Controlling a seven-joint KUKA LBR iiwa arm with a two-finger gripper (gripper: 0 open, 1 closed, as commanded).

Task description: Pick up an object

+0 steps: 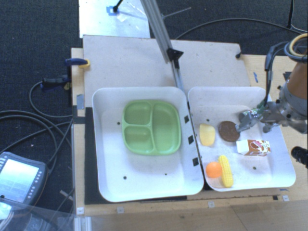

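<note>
The right bin [279, 174] holds several small objects. A brown disc [229, 131] lies near its middle, with a pale yellow block [207, 134] to its left. A small white and orange carton [254, 147] lies to the right of the disc. An orange ball [213, 170] and a yellow corn cob [225, 171] sit side by side near the front wall. My gripper [243, 122] reaches in from the right and hangs just above and right of the brown disc, close to its edge. Nothing is visibly held in it.
The left bin [108, 177] holds a green three-compartment plate [151, 127]. A slanted grey pole [159, 23] crosses the back of the bench down to the ridge between the bins. Cables and a teach pendant [17, 174] lie on the floor to the left.
</note>
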